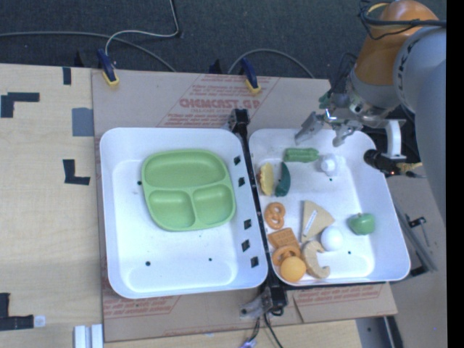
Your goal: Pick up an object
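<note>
While the long green plastic pod (300, 154) lies near the far wall of my right white bin (383, 201), my two-finger gripper (328, 127) hangs open and empty just above; I should descend straight, straddling its narrow width.

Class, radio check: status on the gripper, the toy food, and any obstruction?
Gripper open, above right bin's far edge, holding nothing. Green pickle nearest, just below it. Nothing blocking.

The green tray (188, 189) looks matt plastic; both white bins (119, 194) smooth, slightly glossy plastic; the sheet (210, 100) beneath, printed brown cardboard; the bench (36, 209) pale wood.
</note>
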Action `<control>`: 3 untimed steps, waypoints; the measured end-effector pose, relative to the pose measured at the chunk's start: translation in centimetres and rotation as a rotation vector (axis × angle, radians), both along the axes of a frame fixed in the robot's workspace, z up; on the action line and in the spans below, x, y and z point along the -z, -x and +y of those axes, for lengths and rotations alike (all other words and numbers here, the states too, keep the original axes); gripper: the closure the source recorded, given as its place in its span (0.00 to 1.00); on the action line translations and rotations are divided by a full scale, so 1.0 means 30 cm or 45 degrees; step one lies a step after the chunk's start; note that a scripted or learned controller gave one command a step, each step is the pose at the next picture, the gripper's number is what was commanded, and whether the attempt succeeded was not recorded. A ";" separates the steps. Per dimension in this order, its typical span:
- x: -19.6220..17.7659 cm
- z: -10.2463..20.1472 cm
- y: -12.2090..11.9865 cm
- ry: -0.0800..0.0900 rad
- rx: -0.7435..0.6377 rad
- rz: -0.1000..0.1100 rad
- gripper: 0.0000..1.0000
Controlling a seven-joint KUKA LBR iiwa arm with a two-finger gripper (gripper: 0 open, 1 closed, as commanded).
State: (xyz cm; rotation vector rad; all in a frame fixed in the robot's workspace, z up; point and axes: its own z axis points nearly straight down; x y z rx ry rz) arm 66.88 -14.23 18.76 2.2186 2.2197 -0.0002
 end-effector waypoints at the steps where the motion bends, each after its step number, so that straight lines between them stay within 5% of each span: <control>1: 0.341 0.084 0.003 0.000 0.001 0.006 0.00; 2: 0.333 0.099 0.341 -0.003 0.001 0.004 0.00; 3: 0.340 0.139 0.051 -0.002 -0.002 -0.001 0.00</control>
